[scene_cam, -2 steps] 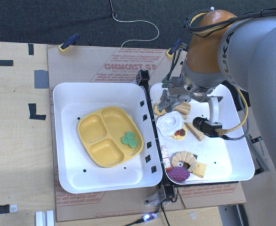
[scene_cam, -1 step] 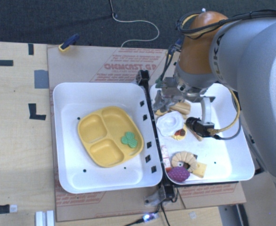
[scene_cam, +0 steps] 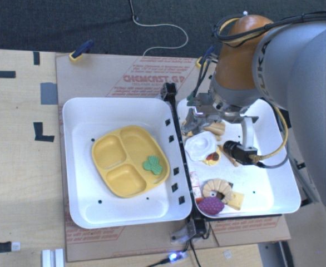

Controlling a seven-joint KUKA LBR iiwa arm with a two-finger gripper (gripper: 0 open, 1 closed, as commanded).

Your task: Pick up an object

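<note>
White fried-egg toy of soft-looking plastic lies by the right bin's left wall, nearer the far edge, with my gripper hovering just over it and nothing seen between the fingers. Whether they're apart or together I cannot tell. Looks light, thin, flat, probably slippery, so I'd pinch across its raised rim.

Glossy white plastic bins sit on matt brown cardboard; a smooth yellow plastic tray lies inside, beside the arm's satin grey metal shell.
</note>
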